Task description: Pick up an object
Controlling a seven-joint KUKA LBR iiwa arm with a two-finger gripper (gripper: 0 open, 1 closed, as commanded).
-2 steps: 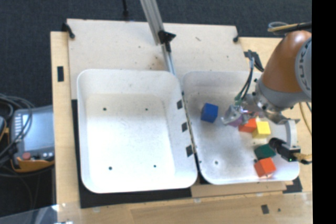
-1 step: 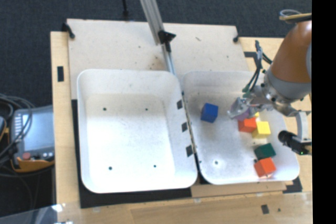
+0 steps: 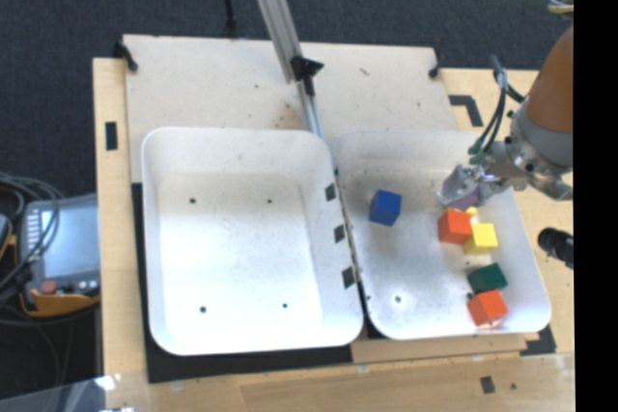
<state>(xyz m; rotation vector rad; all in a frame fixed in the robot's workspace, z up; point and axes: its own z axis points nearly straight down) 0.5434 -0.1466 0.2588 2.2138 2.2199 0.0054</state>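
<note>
We look down on the bench [image 3: 280, 82] as the arm [image 3: 550, 101] reaches in over the right bin [image 3: 425, 154], our landmark here. The gripper [image 3: 462, 195] hangs low over that bin's right half, just above and touching the upper edge of an orange cube [image 3: 454, 227]. We cannot tell from this angle whether the claw is wide or narrow, and we see no object between it.

Five blocks lie in the right bin. The blue cube [image 3: 385, 206] sits alone near the bin's middle, well apart from the others. The orange cube rests toward the bin's right side, with a yellow cube [image 3: 482, 237] touching it on its lower right. Nearer the bin's front right corner, a green cube [image 3: 488, 278] sits just above a second orange cube [image 3: 488, 307], the two touching or nearly so.

The left bin [image 3: 241, 236] adjoins the right bin's left wall. An aluminium post [image 3: 275, 5] slants up from the seam between them, behind the right bin's back left corner.
</note>
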